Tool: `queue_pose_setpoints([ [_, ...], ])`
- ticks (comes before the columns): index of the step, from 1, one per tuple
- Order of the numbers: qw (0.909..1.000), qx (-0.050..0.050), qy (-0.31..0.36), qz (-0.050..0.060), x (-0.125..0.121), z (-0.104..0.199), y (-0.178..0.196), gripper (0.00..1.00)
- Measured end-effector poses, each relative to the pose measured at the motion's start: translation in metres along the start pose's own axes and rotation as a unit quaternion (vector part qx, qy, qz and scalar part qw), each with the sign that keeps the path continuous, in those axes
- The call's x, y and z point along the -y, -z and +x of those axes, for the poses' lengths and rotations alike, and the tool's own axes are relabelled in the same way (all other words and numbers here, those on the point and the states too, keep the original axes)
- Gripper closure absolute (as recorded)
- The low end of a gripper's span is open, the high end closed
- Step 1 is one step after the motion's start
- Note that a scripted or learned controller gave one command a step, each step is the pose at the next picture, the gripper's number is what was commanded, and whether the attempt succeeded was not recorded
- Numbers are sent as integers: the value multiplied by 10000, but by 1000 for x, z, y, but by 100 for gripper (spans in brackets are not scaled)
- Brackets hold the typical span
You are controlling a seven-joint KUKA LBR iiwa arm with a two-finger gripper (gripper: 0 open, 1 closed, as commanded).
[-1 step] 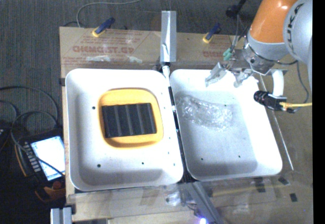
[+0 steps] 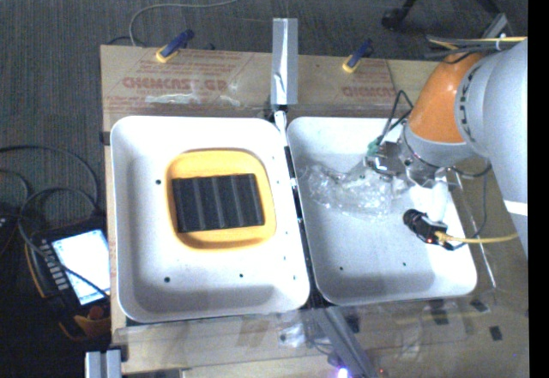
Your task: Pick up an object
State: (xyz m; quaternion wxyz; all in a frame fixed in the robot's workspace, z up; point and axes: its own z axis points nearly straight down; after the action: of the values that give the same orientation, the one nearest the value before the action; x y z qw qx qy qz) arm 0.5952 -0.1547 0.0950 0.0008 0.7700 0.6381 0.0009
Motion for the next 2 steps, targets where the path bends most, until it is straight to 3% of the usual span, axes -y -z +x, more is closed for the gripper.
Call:
queue_pose_setpoints([
  [1, 9973, 5, 735, -47, -6, -4, -3, 0],
  [2, 9973, 3, 735, -48, -6, -4, -3, 0],
])
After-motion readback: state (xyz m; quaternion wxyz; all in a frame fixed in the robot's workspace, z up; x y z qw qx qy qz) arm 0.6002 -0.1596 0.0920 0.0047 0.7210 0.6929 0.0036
